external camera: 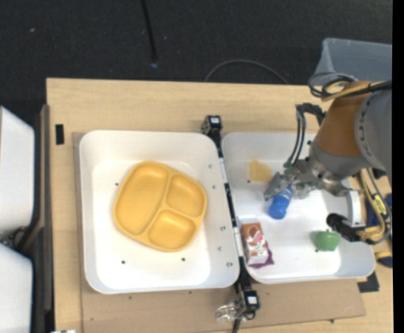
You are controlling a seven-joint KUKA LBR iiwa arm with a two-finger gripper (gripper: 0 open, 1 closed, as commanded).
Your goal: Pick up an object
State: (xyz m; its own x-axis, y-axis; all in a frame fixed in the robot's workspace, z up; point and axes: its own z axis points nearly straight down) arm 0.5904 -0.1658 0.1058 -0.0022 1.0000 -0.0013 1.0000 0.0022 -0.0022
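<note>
The right bin (306, 269) holds several small objects. A blue cylinder-like object (280, 206) lies near the bin's middle. My gripper (286, 186) hangs right over its upper end, close to it or touching it. The grey arm with its orange band (341, 127) comes in from the right above the bin. A tan flat piece (259, 171) lies just left of the gripper. A green rounded object (325, 240) sits toward the bin's front right. A red and purple snack packet (255, 243) lies by the bin's front left wall.
The left bin (98, 269) holds a yellow divided plate (160, 205). A black clamp (211, 124) sits at the back between the bins, and another fitting (238, 306) at the front. Cables and a black part (344, 227) hang at the right bin's right side.
</note>
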